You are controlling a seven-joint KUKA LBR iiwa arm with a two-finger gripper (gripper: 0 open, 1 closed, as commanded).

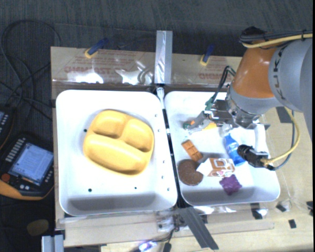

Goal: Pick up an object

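Note:
My gripper [203, 118] hangs over the upper part of the right bin [262, 193], below the arm's orange band [252, 77]. Just left of it lies a small grey-green piece [188, 124], and a bit of yellow [212, 124] shows right under it. Lower in that bin lie an orange block [191, 149], a brown round disc [190, 172], a white and orange packet [218, 167], a purple lump [230, 184] and a blue bottle [231, 148]. I see nothing lifted off the bin floor.
A large yellow bread-shaped object [118, 140] takes up the middle of the left bin [73, 193]. A raised divider [167, 140] separates the two bins. A black cable connector [252, 155] hangs by the blue bottle. Handheld controllers [21, 164] lie off the bench to the left.

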